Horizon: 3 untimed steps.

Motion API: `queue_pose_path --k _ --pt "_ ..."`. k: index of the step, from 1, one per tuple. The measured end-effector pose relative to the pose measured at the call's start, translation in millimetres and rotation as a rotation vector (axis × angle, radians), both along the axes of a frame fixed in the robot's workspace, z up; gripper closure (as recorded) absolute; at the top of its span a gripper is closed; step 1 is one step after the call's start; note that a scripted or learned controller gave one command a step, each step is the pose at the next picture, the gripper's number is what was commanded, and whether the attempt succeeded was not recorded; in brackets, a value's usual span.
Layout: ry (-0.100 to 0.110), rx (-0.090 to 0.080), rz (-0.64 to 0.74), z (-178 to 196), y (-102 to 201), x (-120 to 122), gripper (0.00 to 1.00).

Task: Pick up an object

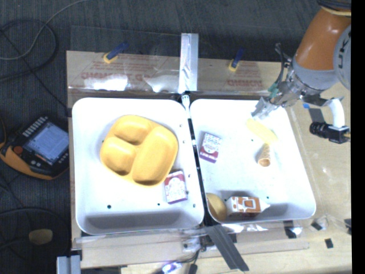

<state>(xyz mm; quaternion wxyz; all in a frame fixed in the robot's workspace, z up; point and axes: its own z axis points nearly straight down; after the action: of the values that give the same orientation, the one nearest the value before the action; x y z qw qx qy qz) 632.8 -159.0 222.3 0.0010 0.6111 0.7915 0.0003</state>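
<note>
Above the right bin (296,153), the jaws (263,111) hover near a pale yellow piece (262,130).

floor: dark grey carpet (34,16), black cables (loosely trailing) (23,44) | bench: pale wood (331,170) | left: orange-edged handheld pendant (37,147)

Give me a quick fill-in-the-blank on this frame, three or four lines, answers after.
1. The big yellow dish lies in the ____ bin.
2. The small cone lies in the ____ bin.
3. The gripper hangs over the right bin's ____ corner.
4. The orange carton lies against the right bin's ____ wall.

Answers: left; right; far right; near
</note>
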Motion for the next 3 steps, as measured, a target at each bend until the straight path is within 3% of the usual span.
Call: queue_pose_path --k 1,2,3 --pt "0.003 0.0 0.043 -97 -41 -44 1.0" --pt "0.001 0.0 0.032 -11 12 23 1.0" --pt "0.003 0.001 -0.01 -16 60 17 1.0"
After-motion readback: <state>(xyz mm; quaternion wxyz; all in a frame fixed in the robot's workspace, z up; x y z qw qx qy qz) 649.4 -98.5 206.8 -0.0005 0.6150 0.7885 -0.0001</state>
